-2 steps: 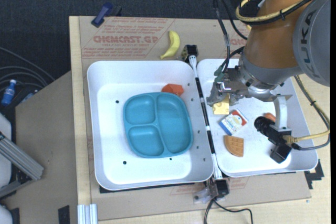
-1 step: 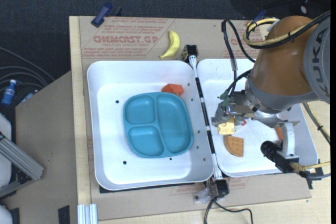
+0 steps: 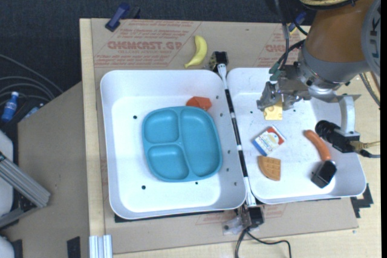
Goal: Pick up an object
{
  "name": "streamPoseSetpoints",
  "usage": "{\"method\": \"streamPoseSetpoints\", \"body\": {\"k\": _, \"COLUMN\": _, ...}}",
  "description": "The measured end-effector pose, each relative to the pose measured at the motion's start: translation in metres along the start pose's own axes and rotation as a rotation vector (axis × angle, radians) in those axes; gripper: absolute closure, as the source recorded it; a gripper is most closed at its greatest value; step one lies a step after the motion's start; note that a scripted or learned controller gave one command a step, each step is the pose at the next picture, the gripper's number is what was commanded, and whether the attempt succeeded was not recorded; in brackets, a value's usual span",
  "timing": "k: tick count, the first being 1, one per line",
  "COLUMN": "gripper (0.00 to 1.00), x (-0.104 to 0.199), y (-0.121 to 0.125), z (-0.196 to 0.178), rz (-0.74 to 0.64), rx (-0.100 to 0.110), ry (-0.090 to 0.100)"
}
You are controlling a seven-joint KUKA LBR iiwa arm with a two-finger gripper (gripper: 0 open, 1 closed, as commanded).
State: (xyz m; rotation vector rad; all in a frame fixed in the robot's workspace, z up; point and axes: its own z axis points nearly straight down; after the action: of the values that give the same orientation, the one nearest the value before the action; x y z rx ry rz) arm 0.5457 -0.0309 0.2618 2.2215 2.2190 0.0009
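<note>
My gripper point(image 3: 275, 101) hangs low over the back left part of the right bin point(image 3: 302, 193). A small yellow cheese-like wedge point(image 3: 274, 112) shows right at its tip; whether it is gripped or just lying on the bin floor I cannot tell. In front of it lie a small white, blue and red carton point(image 3: 268, 141) and a brown waffle-like piece point(image 3: 270, 167). An orange sausage point(image 3: 318, 144) and a black block point(image 3: 324, 173) lie at the right of the same bin.
The left bin point(image 3: 121, 190) holds a blue divided plate point(image 3: 181, 143) and an orange piece point(image 3: 199, 103) at its back. A yellow banana point(image 3: 196, 52) lies on the bench behind the bins. A blue object point(image 3: 118, 16) sits at the bench's far left corner.
</note>
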Motion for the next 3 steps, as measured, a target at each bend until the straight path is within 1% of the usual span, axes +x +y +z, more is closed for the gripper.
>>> {"method": "streamPoseSetpoints", "body": {"k": 1, "gripper": 1.00, "x": -0.021, "y": -0.040, "z": -0.011, "rz": -0.001, "rx": 0.005, "ry": 0.001}}
{"method": "streamPoseSetpoints", "body": {"k": 2, "gripper": 1.00, "x": -0.039, "y": -0.018, "z": -0.003, "rz": 0.000, "rx": 0.000, "ry": 0.000}}
{"method": "streamPoseSetpoints", "body": {"k": 3, "gripper": 1.00, "x": 0.002, "y": -0.067, "z": -0.013, "rz": -0.002, "rx": 0.005, "ry": 0.002}}
